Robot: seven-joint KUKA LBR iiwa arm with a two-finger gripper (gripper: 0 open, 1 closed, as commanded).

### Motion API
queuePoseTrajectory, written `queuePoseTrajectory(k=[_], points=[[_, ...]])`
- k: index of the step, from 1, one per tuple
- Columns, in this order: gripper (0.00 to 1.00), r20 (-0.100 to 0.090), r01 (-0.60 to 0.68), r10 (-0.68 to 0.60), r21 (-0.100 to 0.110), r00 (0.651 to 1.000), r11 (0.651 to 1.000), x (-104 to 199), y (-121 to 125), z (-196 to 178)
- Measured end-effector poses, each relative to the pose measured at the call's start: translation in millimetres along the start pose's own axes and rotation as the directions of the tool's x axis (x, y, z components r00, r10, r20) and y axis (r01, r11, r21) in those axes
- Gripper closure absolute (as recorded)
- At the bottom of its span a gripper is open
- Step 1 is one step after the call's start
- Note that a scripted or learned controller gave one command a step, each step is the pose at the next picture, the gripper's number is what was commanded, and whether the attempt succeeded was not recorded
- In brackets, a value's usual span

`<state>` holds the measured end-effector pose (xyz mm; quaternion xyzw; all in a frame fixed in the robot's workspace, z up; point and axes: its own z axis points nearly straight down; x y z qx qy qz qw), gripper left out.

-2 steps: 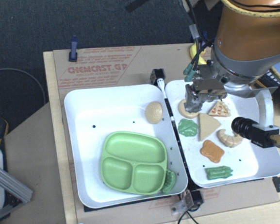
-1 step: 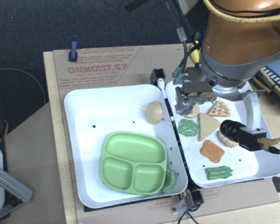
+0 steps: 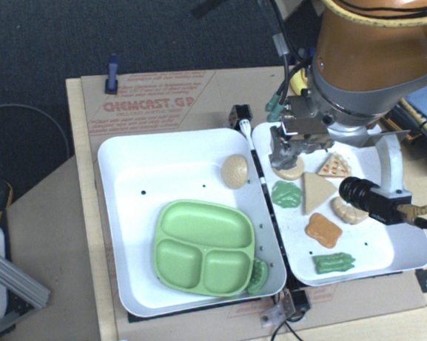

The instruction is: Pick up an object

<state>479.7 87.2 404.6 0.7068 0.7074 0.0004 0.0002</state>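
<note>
Camera view, looking down at a slant on both bins. The grey two-finger gripper [image 3: 286, 154] hangs over the upper left corner of the right shallow white bin [image 3: 410, 249], directly above a pale tan round disc-shaped toy food piece [image 3: 289, 172] that lies against the divider between the bins. Whether the gripper is parted or closed cannot be told, and no object is seen held.

Just below the disc lies a green leafy toy piece [image 3: 286, 193], touching a cream triangular wedge [image 3: 318, 190]. Nearby are a small pizza-slice-shaped piece with red dots [image 3: 335, 166], an orange rounded rectangular piece [image 3: 323, 230], a beige lumpy piece [image 3: 347, 211] partly under a black cylindrical fitting [image 3: 366, 196], and a green ridged bar [image 3: 333, 262] near the front rim.

The left shallow white bin [image 3: 124, 211] holds a light green three-compartment plastic tray [image 3: 203, 247] and a beige round bun-shaped piece [image 3: 235, 171].

Judgement: the disc looks light, rigid and smooth, probably slippery; it is best pinched across its width. The bin wall at its left leaves little room for one side, and the leafy piece crowds it below. Open room lies upward; lifting straight up should avoid the rim and neighbours.
</note>
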Motion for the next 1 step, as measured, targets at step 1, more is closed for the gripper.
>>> queuePoseTrajectory(k=[1], points=[[1.00,0.000,0.000,0.000,-0.003,1.000,1.000,0.3,0.6,-10.3]])
